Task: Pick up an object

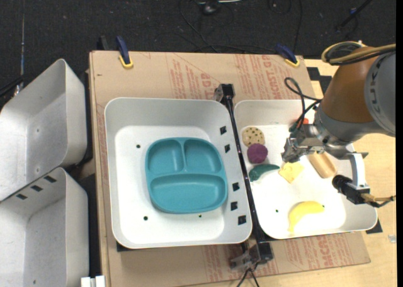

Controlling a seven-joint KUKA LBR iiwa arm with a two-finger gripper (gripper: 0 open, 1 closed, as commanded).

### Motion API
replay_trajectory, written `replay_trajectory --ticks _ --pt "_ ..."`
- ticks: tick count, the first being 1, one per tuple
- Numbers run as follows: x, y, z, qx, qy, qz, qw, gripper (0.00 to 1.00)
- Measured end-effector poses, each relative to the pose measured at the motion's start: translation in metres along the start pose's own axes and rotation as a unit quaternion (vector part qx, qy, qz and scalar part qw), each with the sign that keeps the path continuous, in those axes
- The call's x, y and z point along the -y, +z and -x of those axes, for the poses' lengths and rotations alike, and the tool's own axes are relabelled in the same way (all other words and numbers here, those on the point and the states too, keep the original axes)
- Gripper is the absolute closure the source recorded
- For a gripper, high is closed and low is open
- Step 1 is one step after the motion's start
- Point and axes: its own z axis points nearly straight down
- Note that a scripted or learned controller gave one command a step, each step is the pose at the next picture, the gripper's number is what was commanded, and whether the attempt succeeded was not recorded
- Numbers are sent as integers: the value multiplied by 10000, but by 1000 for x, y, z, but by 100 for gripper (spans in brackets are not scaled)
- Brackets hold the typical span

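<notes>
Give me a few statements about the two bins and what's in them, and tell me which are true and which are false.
1. The teal divided plate lies in the left bin. True.
2. The yellow banana lies in the left bin. False: it lies in the right bin.
3. The cookie lies beside the purple piece. True.
4. The tool hangs over the left bin. False: it is over the right bin, near the yellow cheese wedge.

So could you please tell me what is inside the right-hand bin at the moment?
A cookie, purple ball, teal piece, cheese wedge, tan block and banana. The arm covers the far right corner.
</notes>
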Motion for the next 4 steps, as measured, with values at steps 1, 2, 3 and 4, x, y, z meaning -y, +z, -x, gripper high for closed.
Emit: replay_trajectory --ticks 1,2,3,4 --pt "-10 -56 -5 3 -10 17 10000 100" --pt "-11 -84 -5 2 -8 8 10000 100" --pt "-21 -82 -55 -3 -20 -6 10000 100" --pt "-7 -80 -107 -6 -23 -23 10000 100"
